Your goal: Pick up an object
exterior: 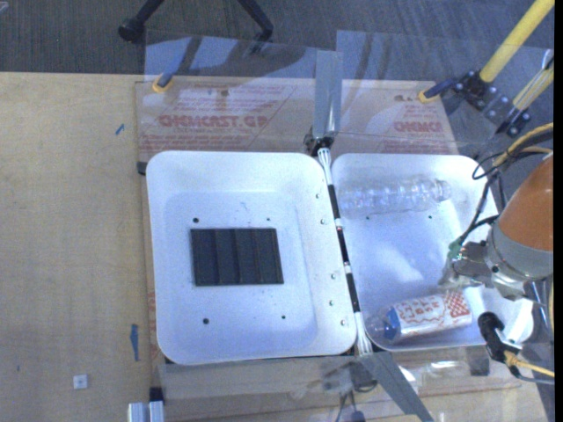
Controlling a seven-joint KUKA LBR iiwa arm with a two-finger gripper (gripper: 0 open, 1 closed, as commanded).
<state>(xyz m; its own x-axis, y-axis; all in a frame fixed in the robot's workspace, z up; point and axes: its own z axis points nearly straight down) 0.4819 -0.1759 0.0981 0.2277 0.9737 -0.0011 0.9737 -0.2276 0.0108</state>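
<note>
The bench (62,236) spreads tan under me, with two white bins side by side on it. The left bin (167,236) holds a dark ribbed pad (237,256), lying flat near its middle, well apart from every wall.

The right bin (387,253) is the one I reach into from the right. My arm (532,209), grey with its orange band, hangs over that bin's right edge. Behind both bins stand clear panels (220,117) with red lettering.

Along the far side of the right bin lies a clear bottle (396,194), on its side, running left to right, close to the back wall. Near the front wall lies a second bottle (422,315) with a red and white label and a blue cap pointing left; it too lies on its side, slightly tilted up toward the right.

My gripper (462,271) sits just above the right end of the labelled bottle, very near it. Whether it is wide or narrow I cannot tell.
</note>
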